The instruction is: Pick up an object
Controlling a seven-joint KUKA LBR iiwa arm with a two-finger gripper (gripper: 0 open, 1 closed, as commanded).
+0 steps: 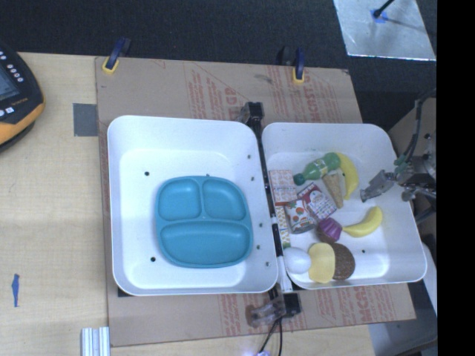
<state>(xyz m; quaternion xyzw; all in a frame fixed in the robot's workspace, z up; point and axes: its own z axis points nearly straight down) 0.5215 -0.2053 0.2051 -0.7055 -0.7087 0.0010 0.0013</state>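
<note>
From above, the bench carries a brown cardboard sheet (223,87) with two white bins set side by side on it. The left bin (126,199) holds a blue divided plate (204,221), lying flat near its middle. The right bin (404,262) holds all the small things, crowded toward its left and lower parts.

The gripper (380,185) comes in over the right bin's right edge, its grey fingers pointing left and a little downward. It looks as if the fingers stand slightly apart with nothing between them, though the metal is small and dark against the rim, so I would not swear to how wide the gap is.

Just below and left of the fingertips lies a yellow banana (365,222), near but not touching them. Up and to the left is a green bottle (318,167), tilted, with a second yellow banana (349,175) beside it and an ice-cream cone (335,187) beneath. Further left are small printed packets (300,205). A purple piece (329,230) sits beside the lower banana. At the bin's lower left rest a white egg (297,260), a pale yellow piece (321,262) and a brown round thing (343,262), touching one another and well apart from the gripper.
</note>
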